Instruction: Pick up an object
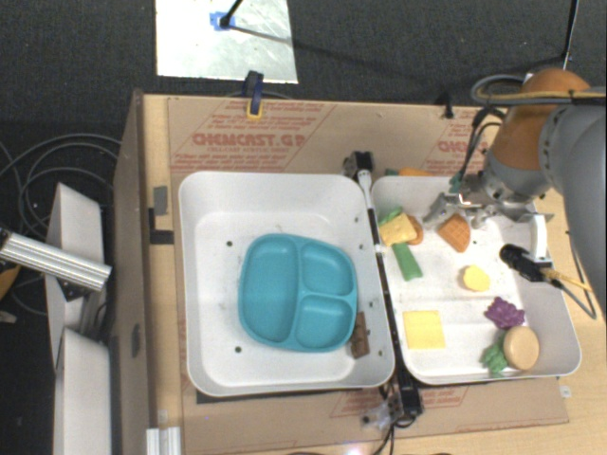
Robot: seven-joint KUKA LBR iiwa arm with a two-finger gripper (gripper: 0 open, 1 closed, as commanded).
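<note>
The fixed overhead camera looked down at a slant on a cardboard-covered surface (pixel 285 131) carrying two shallow white bins side by side. The left bin (pixel 204 207) held a teal divided plate (pixel 296 292). The right bin (pixel 560 344) held a scatter of toy food: an orange wedge-shaped piece (pixel 455 233), a yellow and green piece (pixel 398 227) near the divider, a green stick (pixel 408 262), a small yellow lump (pixel 475 279), a flat yellow square (pixel 423 330), a purple cluster (pixel 504 312), and a tan round piece (pixel 521 348) with a green leafy bit (pixel 493 356) beside it.

The grey arm reached in from the right, and its tool (pixel 465 207) sat low at the far end of the right bin, just above the orange wedge. Whether it was spread or pinching could not be told.

This looked like the approach or grasp stage, with nothing visibly lifted. The next move probably called for a firm pinch on the orange wedge, then a straight lift.
</note>
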